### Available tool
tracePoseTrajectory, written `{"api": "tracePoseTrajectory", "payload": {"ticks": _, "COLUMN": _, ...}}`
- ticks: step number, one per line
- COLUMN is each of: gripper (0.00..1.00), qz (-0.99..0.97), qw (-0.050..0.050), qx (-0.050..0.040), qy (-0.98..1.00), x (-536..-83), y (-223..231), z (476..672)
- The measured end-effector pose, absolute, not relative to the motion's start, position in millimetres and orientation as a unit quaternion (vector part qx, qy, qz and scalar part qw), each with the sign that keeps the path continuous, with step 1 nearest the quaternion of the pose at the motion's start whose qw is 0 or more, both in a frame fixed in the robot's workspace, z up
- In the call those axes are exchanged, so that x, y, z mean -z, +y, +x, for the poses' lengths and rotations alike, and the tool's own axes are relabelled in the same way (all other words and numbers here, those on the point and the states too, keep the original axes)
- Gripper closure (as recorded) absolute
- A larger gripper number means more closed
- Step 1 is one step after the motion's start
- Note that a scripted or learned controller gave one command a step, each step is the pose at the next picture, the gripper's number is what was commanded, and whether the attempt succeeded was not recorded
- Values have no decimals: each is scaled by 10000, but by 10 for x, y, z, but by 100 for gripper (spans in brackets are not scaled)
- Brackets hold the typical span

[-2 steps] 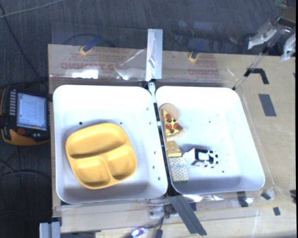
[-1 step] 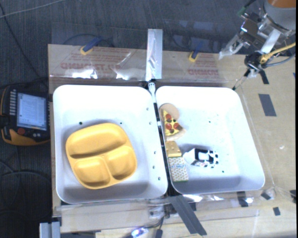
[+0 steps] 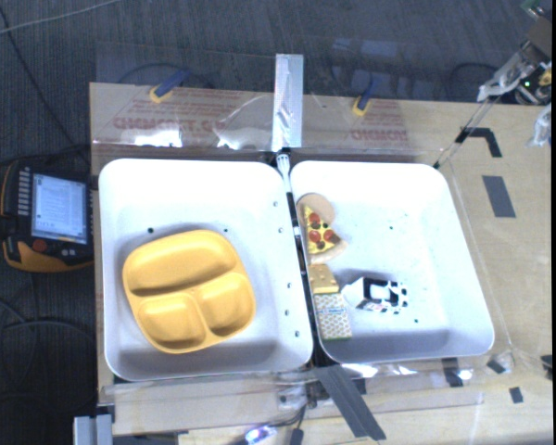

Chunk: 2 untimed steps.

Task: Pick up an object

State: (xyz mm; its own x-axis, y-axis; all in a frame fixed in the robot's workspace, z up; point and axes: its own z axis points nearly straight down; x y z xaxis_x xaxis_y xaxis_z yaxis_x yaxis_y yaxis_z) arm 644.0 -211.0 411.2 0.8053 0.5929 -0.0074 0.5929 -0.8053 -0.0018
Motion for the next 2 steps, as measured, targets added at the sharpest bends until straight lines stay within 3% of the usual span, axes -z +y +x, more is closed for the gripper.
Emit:
{"api": "tracePoseTrajectory", "payload": {"ticks": 1, "gripper": 0, "qz": 9890, "qw": -13, "qx": 30, "qy": 1479, "x": -4299, "y": -1524, "z": 6641}}
{"api": "tracePoseTrajectory", "payload": {"ticks": 2, "gripper": 0, "qz": 9501, "qw": -14, "qx": 33, "qy": 3120, "x": -3014, "y": -1018, "z": 6571}}
